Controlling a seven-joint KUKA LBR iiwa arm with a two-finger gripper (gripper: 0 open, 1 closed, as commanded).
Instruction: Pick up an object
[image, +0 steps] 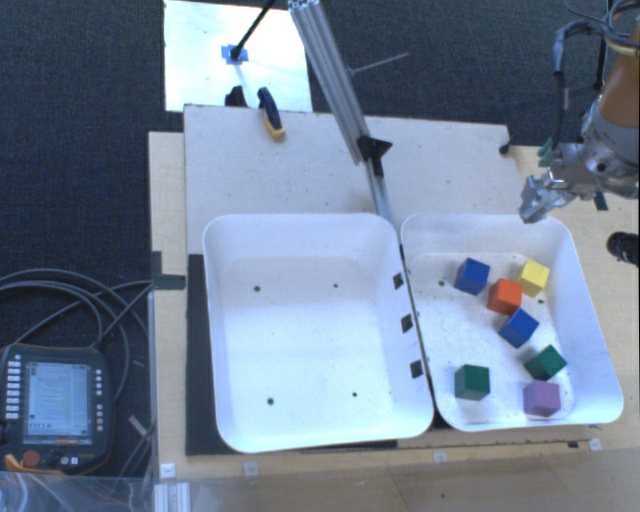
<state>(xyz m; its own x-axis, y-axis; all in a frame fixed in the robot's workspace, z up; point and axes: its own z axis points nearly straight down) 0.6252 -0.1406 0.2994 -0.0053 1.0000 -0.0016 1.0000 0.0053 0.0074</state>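
Observation:
Several coloured cubes lie in the right bin (440, 240): a blue cube (472, 275), a yellow cube (534, 276), an orange cube (505, 296), a second blue cube (519, 327), a dark green cube (546, 362), a green cube (472, 382) and a purple cube (541, 398). My gripper (537, 203) hangs above the bin's far right corner, well apart from the cubes. Nothing shows between its fingers.
The left bin (300, 330) sits beside the right one, sharing a dividing rim with black clips. A slanted metal rod (340, 90) crosses the back of the bench. A teach pendant (55, 405) with cables lies at the lower left.

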